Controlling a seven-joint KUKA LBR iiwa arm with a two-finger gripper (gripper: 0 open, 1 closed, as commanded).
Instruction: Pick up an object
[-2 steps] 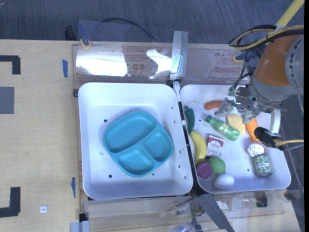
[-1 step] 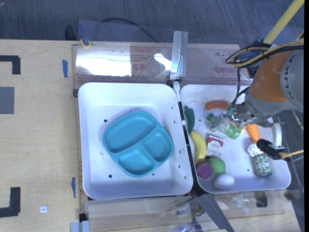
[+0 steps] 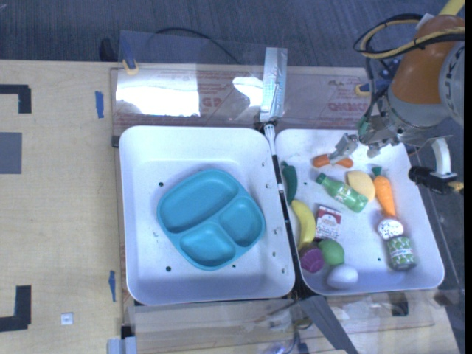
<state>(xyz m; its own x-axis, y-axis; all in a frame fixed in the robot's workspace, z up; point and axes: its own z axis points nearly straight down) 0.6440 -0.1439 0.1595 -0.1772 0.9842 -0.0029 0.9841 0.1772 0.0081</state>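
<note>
- Fingers [image 3: 345, 148] stood apart, nothing between them; gripper [image 3: 360, 143] hung over the far end of the right bin, tips spread just above the small orange carrot.
- Arm [image 3: 428, 72] reached in from the right, orange band above the wrist, black and yellow cables looping over it.
- Left bin [image 3: 140, 198] held one item: a blue divided plate [image 3: 211, 217], three compartments, lying flat near the middle.
- Right bin [image 3: 431, 260] held all the small objects, none of them picked.
- Banana [image 3: 303, 223] lay along the bin's left wall, with a dark green vegetable [image 3: 288, 179] just beyond it.
- Green bottle [image 3: 342, 192] lay tilted near the centre, touching a yellow lemon [image 3: 360, 184].
- Large carrot [image 3: 383, 192] lay just right of the lemon, green top pointing to the far end.
- Green-patterned can [image 3: 397, 243] with white lid lay on its side near the right wall.
- Red-and-white carton [image 3: 328, 223] sat beside the banana.
- Green lime [image 3: 333, 252], purple fruit [image 3: 312, 260] and white egg [image 3: 342, 275] clustered at the near end, close together.
- Small orange carrot [image 3: 330, 161] lay at the far end, closest to the fingertips; contact couldn't be judged.
</note>
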